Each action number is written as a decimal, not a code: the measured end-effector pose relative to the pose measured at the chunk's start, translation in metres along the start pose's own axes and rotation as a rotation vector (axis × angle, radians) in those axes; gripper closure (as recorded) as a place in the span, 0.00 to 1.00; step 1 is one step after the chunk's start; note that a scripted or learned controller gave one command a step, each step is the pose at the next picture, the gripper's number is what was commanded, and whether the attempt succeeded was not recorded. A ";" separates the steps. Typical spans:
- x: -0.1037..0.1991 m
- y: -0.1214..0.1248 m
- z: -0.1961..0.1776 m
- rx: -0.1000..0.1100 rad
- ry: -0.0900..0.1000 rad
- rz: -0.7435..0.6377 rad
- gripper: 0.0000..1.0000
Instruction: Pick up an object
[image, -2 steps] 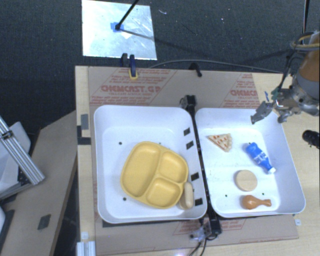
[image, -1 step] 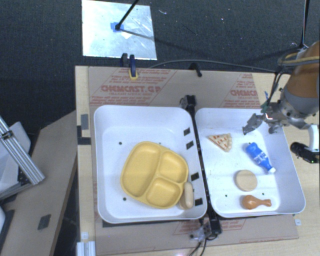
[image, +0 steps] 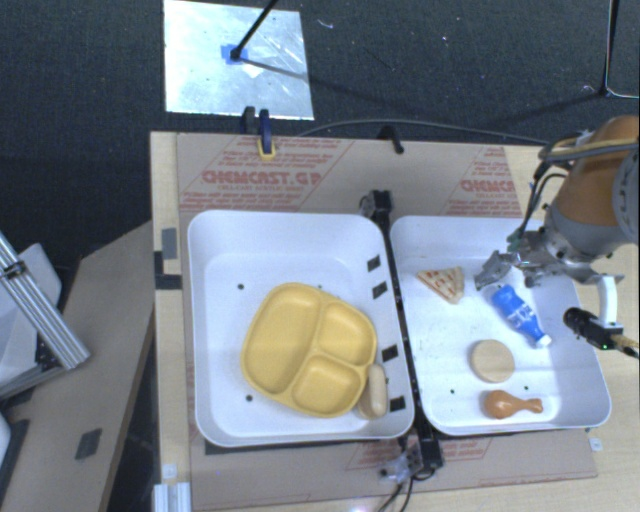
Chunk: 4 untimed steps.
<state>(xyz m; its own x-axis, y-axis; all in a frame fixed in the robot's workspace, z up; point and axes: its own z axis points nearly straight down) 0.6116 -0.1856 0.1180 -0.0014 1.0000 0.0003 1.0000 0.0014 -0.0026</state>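
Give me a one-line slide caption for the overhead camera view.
Arm's tool hovers by a blue bottle in the right bin; yellow tray in the left bin.

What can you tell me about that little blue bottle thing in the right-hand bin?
The blue bottle looks like a small plastic toy with a blue body and a white cap end. It lies on its side, slanting from upper left to lower right, on the floor of the right bin. The gripper sits just above its upper end; whether they touch, I cannot tell. Nothing else touches it.
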 end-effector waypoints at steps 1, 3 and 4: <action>0.000 0.001 0.035 -0.004 -0.001 -0.001 0.00; 0.006 0.005 -0.024 -0.007 -0.001 -0.003 1.00; 0.011 0.016 -0.081 -0.011 -0.003 -0.004 1.00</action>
<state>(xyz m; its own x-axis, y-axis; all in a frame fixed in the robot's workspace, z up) 0.6273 -0.1749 0.1989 -0.0056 1.0000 -0.0022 1.0000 0.0056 0.0082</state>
